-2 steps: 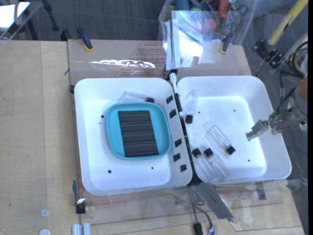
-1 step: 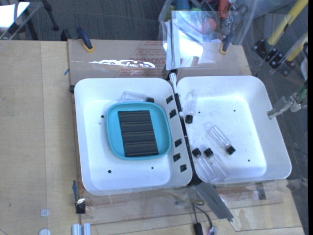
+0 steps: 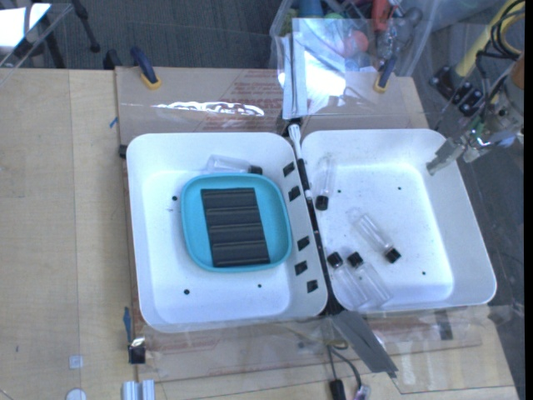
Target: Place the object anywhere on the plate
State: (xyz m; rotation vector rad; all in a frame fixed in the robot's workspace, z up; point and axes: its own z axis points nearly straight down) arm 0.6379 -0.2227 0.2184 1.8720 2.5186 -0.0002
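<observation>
Clear vials with black caps (image 3: 373, 238) lie in the right bin (image 3: 466, 282), nearest one's long axis diagonal, cap toward the near right. Teal plate (image 3: 193, 202) sits in the left bin (image 3: 158, 298). Gripper (image 3: 441, 161) hovers at the right bin's far corner; grip state unreadable. Risk: transparent, round vials could roll or slip.

The claw (image 3: 441, 158) is seen at the upper right of the camera view, where the arm comes in from the right side. It is a grey, thin part that points down and to the left, at a slant. Behind it, up and to the right, the wrist (image 3: 487, 132) carries small parts and cables, and these are not sharp. The claw is apart from everything and holds nothing between its tips.
</observation>
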